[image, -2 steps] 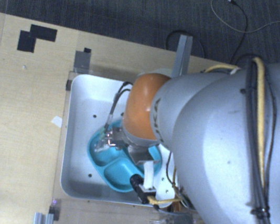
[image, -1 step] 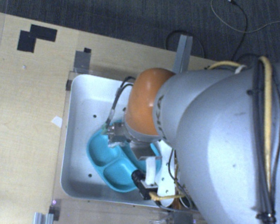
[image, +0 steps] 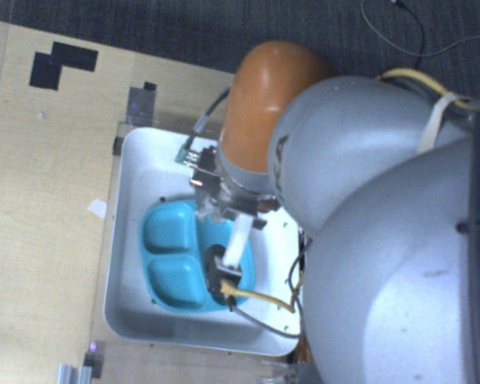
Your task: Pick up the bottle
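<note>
- The grey arm reaches in from the right, and its orange band stands over the far part of the white bin.
- The gripper sits low inside that bin, right over the far edge of a blue compartment tray that lies in the bin's middle.
- The wrist hides the gripper from above, so I cannot tell whether it is open, closed or gripping anything.
- I cannot tell where the bottle is. The two tray compartments on the left look bare, so it most likely lies under the wrist, at the tray's right side, or further right beneath the arm.
- Judging by the low pose, the step in hand is the reach or the grasp, not the lift.
- The next move calls for a firm closing on the bottle and then a straight rise, without catching the tray's rim.
- The risk is that the gripper drags or lifts the light tray instead.
</note>
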Motion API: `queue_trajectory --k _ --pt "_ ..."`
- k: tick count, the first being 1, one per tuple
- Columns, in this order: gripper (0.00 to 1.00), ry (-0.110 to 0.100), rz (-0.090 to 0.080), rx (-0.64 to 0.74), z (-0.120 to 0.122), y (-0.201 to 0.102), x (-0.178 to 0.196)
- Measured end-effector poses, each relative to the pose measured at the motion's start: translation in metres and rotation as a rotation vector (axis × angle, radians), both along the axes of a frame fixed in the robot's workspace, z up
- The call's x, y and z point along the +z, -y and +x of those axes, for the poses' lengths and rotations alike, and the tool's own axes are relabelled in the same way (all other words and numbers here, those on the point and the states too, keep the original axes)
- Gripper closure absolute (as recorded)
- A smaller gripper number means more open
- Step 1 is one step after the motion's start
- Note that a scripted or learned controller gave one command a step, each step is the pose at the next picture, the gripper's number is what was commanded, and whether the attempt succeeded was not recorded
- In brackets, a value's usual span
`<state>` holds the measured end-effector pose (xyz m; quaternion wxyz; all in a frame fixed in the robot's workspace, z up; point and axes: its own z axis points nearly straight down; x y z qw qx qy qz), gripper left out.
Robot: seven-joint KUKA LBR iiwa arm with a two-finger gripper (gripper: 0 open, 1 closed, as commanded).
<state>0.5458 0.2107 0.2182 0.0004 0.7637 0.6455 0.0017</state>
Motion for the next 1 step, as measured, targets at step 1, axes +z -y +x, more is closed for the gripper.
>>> queue_trajectory --k 1 --pt "1.00 0.002 0.001 -0.006 -0.0232 0.0297 0.1827"
